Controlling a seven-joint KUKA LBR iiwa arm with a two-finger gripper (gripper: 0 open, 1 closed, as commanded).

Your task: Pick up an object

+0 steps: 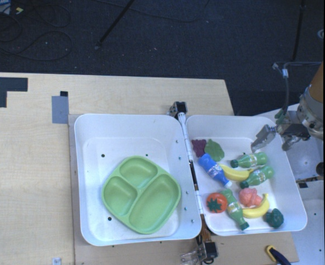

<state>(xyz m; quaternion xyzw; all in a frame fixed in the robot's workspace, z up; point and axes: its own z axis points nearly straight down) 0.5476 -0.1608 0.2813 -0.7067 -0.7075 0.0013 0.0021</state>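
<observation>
Nearest the camera, a broccoli [273, 218] sat at the right bin's [294, 173] near-right corner, while the released, empty gripper [275, 137] hovered over its far-right side, a green bottle [250, 160] lying just near-left of it, long axis left-right.

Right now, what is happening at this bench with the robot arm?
A robot arm reaches in from the right, and its gripper hangs with its fingers apart over the upper right part of the right bin, holding nothing. That bin holds small toy foods: green bottles, two bananas, a blue bottle, a tomato, a broccoli piece and others. The left bin holds a green divided plate. No object has been picked up yet.
</observation>
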